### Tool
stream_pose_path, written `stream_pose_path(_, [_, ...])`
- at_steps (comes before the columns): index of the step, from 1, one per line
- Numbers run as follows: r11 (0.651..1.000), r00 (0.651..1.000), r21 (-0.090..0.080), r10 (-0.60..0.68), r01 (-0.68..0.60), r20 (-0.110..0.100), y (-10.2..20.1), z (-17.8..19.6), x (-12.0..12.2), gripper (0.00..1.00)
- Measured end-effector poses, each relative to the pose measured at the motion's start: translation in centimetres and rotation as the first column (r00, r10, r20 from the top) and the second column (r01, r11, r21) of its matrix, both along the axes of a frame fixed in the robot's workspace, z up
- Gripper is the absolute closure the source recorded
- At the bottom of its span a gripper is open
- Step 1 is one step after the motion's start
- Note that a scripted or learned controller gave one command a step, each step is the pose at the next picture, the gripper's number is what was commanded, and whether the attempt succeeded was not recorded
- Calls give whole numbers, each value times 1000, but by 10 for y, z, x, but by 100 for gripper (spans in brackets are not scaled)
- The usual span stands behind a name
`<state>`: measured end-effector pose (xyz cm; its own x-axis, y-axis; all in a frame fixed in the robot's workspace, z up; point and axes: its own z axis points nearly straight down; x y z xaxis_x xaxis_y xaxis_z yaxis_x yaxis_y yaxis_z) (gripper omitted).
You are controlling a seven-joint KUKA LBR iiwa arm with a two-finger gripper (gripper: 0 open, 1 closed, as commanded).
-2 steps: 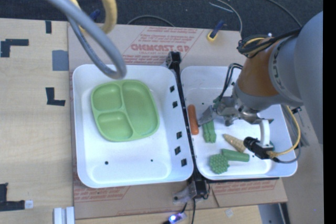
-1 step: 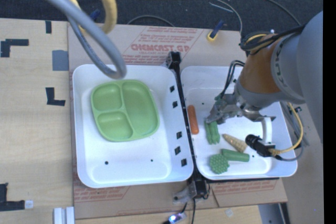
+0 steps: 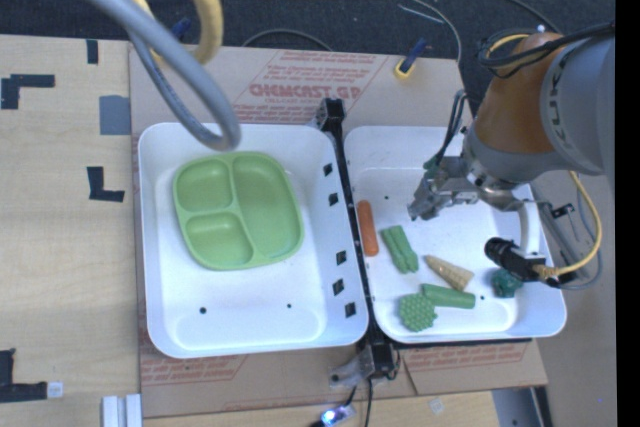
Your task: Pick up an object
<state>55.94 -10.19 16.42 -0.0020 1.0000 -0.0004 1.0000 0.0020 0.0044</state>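
Observation:
My gripper [image 3: 428,202] hangs over the middle of the right bin [image 3: 390,150], pointing down and left, with nothing visible between its parts. Below it lie several toy foods: an orange carrot [image 3: 368,227] by the bin's left wall, a green ridged piece [image 3: 400,248], a tan cone [image 3: 449,270], a green broccoli-like piece [image 3: 431,304] near the front, and a small dark green item [image 3: 506,283] at the right. The gripper is above and right of the green ridged piece, apart from it.
The left bin [image 3: 170,315] holds a green divided plate [image 3: 237,211]. A black divider with clips [image 3: 342,215] runs between the bins. Grey and yellow hoses [image 3: 170,5] cross the upper left. A black cable fitting [image 3: 510,257] hangs off the wrist at right.

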Motion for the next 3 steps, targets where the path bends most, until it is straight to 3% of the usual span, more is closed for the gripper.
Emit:
stream_pose_path(1, [1000,1000,-1,0,0,1,4,61,7,100])
stream_pose_path(2, [1000,1000,0,-1,1,-6,4,57,7,100])
stream_pose_path(3, [1000,1000,2,4,-4,-6,55,63,1,100])
